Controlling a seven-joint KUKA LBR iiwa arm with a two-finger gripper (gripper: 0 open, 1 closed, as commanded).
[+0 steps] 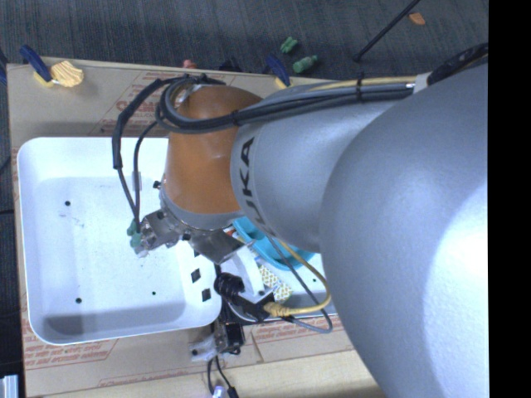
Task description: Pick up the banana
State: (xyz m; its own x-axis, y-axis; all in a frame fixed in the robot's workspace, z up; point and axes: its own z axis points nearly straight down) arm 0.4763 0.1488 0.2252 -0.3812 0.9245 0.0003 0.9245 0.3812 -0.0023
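The big grey KUKA arm with the orange band above its wrist (203, 160) is reaching in from the right and looming over most of the bench, its bulk covering nearly all of the right-hand white bin (309, 282). Its two-finger gripper (141, 237) is hanging over the right edge of the left shallow white plastic bin (50, 222), near the wall that the two bins share, and whether it is released or clenched I cannot tell from here (the wrist is crowding it out). The banana is not something I can pick out anywhere; what is peeking from under the arm in the right bin is a light blue object (261, 243) and a small yellow-and-white patterned thing (275, 283) just beside it. Black cables (133, 131) are looping around the orange band and trailing down past the bench's near edge. A yellow clamp-like item (65, 75) is sitting at the far left corner of the brown cardboard-covered bench (99, 98), and green bits (297, 52) are lying on the dark floor beyond.
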